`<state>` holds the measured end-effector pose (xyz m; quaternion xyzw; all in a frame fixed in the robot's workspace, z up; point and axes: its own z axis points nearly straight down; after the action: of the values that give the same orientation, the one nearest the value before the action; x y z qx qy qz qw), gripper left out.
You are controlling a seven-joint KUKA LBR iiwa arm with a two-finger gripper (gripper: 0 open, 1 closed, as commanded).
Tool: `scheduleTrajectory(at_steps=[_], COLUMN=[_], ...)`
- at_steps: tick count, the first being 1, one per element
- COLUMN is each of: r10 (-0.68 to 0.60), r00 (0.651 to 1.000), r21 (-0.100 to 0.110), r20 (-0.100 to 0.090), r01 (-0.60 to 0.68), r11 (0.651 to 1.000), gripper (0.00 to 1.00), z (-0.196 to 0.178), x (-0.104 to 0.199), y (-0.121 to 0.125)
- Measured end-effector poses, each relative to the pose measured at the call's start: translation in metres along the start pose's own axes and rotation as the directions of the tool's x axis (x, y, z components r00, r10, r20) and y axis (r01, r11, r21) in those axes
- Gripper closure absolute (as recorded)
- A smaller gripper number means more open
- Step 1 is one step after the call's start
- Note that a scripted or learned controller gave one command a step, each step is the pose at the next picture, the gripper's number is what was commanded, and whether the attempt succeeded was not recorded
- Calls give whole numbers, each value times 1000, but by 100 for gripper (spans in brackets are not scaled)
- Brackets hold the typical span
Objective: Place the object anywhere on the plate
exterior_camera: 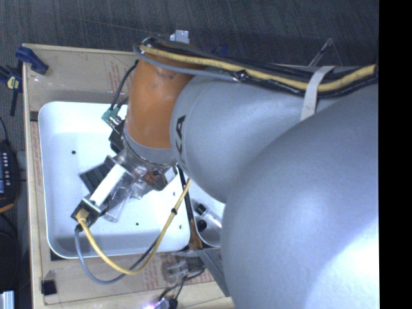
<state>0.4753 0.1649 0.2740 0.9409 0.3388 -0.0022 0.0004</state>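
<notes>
My gripper [121, 203] hangs low over the middle of the left white bin [55, 147], pointing toward its front left. The grey arm with its orange band [153, 111] covers most of the scene. A dark flat object [96, 172] lies on the bin floor just left of the gripper; whether they touch is unclear. A small green thing [113, 115] peeks out beside the wrist at the bin's back. A curved pale rim [207, 235], possibly the plate, shows in the right bin under the arm; the rest of it is hidden.
The wooden bench [77, 63] frames the bins. Blue clamps [29, 60] sit at its back left corner. A yellow cable [138, 256] loops over the left bin's front wall. The arm hides nearly all of the right bin.
</notes>
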Motion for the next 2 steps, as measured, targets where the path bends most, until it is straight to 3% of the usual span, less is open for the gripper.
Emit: scheduleTrajectory(at_steps=[1, 2], r10=[155, 31], r00=[988, 1000], r21=[0, 4], r20=[1, -1], r01=[-155, -31], r11=[988, 1000], gripper=[100, 100], z=[52, 84], x=[56, -83], y=[62, 189])
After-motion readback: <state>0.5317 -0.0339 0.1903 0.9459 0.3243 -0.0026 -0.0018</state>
